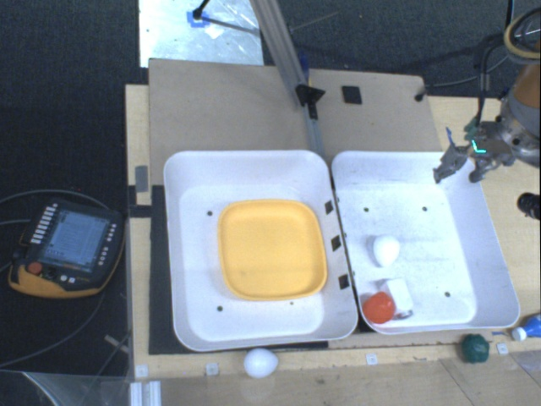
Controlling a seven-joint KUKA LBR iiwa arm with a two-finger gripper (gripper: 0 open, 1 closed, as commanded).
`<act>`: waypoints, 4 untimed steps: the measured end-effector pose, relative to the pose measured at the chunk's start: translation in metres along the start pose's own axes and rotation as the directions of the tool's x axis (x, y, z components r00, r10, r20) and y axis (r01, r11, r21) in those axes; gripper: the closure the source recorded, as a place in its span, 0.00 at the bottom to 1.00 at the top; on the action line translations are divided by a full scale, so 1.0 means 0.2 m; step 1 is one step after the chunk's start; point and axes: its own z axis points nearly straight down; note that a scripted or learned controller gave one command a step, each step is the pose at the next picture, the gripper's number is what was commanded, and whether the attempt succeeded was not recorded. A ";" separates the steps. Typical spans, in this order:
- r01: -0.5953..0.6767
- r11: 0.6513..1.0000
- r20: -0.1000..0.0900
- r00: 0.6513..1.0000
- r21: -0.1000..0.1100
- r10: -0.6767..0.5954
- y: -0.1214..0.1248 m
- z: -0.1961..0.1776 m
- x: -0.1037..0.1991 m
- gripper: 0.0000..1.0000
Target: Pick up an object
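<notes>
Two shallow white bins side by side on the bench: left bin [190, 311] bearing a yellow square plate [272, 249] at its middle; right bin [486, 252] holding three small things. White egg-shaped object [385, 249] near the right bin's centre-left, lying apart from the others. Red ball [379, 308] in the near-left corner, touching or just beside a small white block [399, 294], both hard against the bin's rim.

Gripper [463, 166] at the far-right corner of the right bin, over the rim, well apart from all three objects. Fingers spread apart, nothing between them. Grey wrist with orange band above it at the view's right edge.

Nothing between gripper and the egg-shaped object but bare bin floor. Red ball and block crowded together in the corner, rim close on two sides.

Outside the bins: a second white egg [260, 363] on the bench just in front of the left bin; a dark green ball [475, 348] by the right bin's near-right corner; a handheld control pendant [66, 245] on the dark floor at left; a slanted grey pole [283, 36] beyond the bins.
</notes>
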 end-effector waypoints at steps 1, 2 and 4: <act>0.000 1.000 0.000 1.000 0.000 0.000 0.00 0.00 0.00 0.00; 0.000 1.000 0.000 1.000 0.003 0.000 0.01 0.30 0.00 0.00; -0.001 1.000 -0.001 1.000 0.004 0.001 -0.02 0.81 -0.05 0.00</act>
